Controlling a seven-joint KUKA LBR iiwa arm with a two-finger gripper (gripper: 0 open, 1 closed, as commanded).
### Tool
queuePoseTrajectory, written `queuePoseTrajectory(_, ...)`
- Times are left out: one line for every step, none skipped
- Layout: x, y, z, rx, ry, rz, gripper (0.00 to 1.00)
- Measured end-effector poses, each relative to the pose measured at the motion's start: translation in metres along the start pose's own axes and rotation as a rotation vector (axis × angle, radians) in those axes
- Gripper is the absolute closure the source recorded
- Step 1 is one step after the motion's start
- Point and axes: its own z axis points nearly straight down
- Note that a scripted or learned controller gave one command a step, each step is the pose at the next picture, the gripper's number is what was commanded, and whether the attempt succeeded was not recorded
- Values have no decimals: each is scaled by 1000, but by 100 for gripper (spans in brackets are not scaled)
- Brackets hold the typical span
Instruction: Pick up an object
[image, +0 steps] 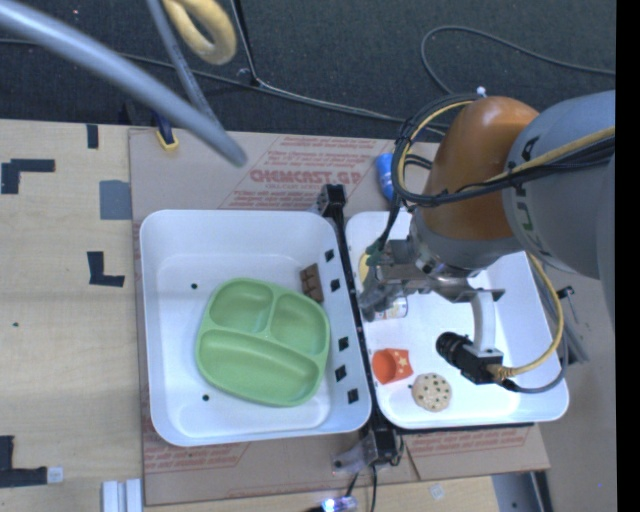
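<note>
Pincer (385, 300) low by right bin (530, 405) left wall — grip state can't tell.

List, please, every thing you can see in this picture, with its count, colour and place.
Bins: two, white, side by side on the bench.
Divided plate: one, green, in the left bin.
Small block: one, brown, left bin, against its right wall.
Orange piece: one, right bin, near its front left.
Cookie: one, tan with dark specks, right bin, front.
Blue object: one, behind the right bin.
Cardboard sheet: one, brown, under the bins.
Arm: one, grey with orange band, above the right bin.
</note>
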Motion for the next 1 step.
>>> queuePoseTrajectory(47,-9,13,1,0,1,100)
